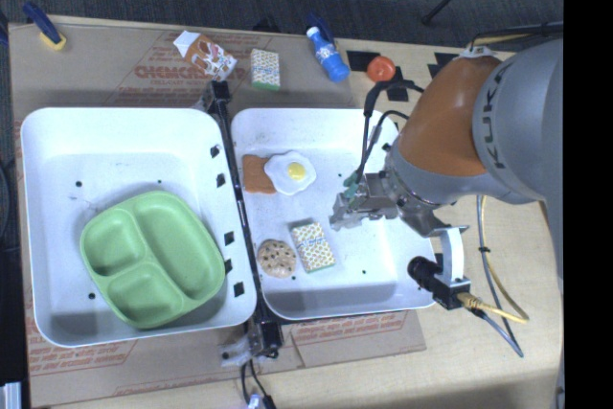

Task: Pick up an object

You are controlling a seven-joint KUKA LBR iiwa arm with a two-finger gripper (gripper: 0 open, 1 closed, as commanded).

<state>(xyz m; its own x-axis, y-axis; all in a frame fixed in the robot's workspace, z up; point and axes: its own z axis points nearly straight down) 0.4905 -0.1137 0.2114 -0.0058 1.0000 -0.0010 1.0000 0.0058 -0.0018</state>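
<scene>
On the near part of the surface [364,350] stand two shallow white bins side by side. In the left bin [43,206] a green divided plate [151,258] lies toward its near side. In the right bin [316,302], near its near-left corner, a round cookie [277,258] lies just beside a small patterned packet [313,245], which lies flat and slightly turned. Farther back in the same bin a toy fried egg [291,172] rests against a tan slice of toast [254,174] on its left. The grey arm with its orange band [450,124] reaches in from the right, and the gripper [351,209] hangs over the middle of the right bin, to the right of the packet and on the near right of the egg; its tip is small and dark against the white floor, so whether the fingers stand apart or together cannot be told, and no object shows between them. Beyond the bins, on the far strip of the surface, lie a snack wrapper [203,56], a small patterned box [265,69], a blue bottle [328,55] and an orange ball [381,68], with a blue-and-yellow clamp [44,26] at the far-left corner.
</scene>
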